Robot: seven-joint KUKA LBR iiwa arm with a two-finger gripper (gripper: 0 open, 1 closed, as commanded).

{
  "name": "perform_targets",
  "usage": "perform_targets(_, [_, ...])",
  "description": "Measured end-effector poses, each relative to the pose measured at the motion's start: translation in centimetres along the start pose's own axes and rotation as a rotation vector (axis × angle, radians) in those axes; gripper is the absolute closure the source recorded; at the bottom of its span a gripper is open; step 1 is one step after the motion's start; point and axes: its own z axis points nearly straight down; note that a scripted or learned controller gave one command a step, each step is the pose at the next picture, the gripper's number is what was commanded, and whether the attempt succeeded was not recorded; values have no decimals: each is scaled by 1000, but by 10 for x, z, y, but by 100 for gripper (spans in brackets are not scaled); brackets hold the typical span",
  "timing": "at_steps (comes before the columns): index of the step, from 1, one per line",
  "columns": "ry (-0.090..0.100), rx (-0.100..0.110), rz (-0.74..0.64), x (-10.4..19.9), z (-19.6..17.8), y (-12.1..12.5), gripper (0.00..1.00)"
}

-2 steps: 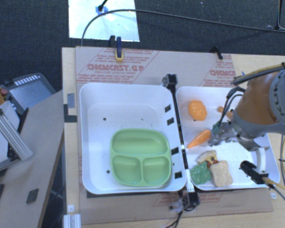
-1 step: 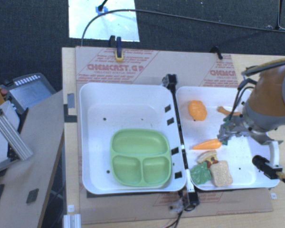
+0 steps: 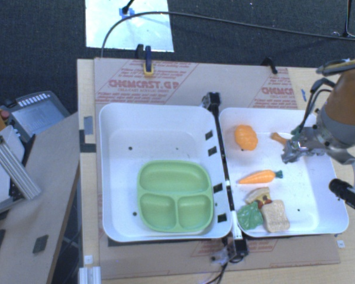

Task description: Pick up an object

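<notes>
Orange and smooth, the tapered plastic carrot (image 3: 259, 177) lies mid right bin (image 3: 325, 218). My metal gripper (image 3: 291, 152) hovers near its green tip; whether my jaws are spread, I cannot tell. Green compartment plate (image 3: 174, 195) sits left.

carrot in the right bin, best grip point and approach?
Grip the carrot at mid-body, coming straight down from above. It lies flat on the floor of the right bin, long axis roughly left-right with the green top toward the arm, so set the jaws across its narrow width. The middle is thickest and stands apart from the food pile below it. The gripper sits nearby, up and right.
</notes>
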Motion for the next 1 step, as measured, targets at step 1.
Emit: perform_targets(1, [1,5,0,0,-31,1,100])
